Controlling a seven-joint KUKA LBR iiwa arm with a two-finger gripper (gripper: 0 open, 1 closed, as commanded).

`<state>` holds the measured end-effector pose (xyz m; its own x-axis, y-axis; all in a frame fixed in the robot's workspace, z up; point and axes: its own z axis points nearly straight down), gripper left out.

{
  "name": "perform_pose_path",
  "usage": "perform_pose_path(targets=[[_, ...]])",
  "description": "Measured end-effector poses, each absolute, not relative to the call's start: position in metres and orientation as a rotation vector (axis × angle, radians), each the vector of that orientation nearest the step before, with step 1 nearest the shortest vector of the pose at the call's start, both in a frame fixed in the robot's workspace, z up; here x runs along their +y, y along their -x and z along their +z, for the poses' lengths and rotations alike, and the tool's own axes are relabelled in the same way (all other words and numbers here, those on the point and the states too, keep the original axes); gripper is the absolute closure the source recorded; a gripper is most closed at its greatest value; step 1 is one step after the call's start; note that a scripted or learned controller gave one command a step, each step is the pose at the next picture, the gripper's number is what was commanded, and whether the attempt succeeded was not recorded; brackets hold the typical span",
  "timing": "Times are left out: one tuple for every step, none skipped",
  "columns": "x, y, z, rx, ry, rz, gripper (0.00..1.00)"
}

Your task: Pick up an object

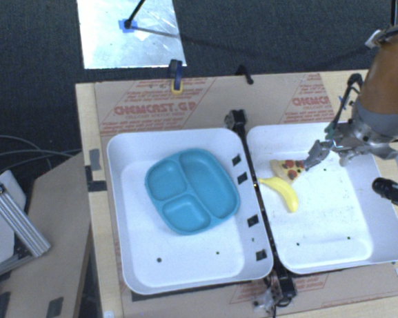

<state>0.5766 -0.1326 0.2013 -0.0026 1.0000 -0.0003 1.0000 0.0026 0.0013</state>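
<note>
Although the gripper [315, 156] hangs low in the right bin [352, 245], just beside the pizza slice [288, 169], nothing can be seen between its parts, and the view is too small and blurred to tell whether it is released or clenched. The pizza slice lies flat near the bin's left wall, and the banana [283, 192] sits just below it, the two touching or nearly so. The left bin [139, 264] holds a blue divided plate [191, 190], well apart from the arm.

Several things could spoil a pick from here. A flat slice offers little height to close on, so the tips may scrape the bin floor and slide over it, or push it toward the wall between the bins. Because the banana is so near, a closing grip aimed at one could nudge the other, or catch both loosely and drop them on the lift. The banana's curve could also let it roll or twist out of a grip placed off its middle. With the arm coming in at a slant, a small error in depth looks enough to miss.
</note>
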Motion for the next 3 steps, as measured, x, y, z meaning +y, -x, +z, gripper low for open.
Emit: perform_pose_path(targets=[[-0.087, -0.6, 0.087, 2.234, -2.215, -0.001, 0.0], [-0.085, -0.577, 0.084, 2.224, -2.223, -0.002, 0.0], [-0.109, -0.52, 0.084, 2.22, -2.227, -0.005, 0.0]])
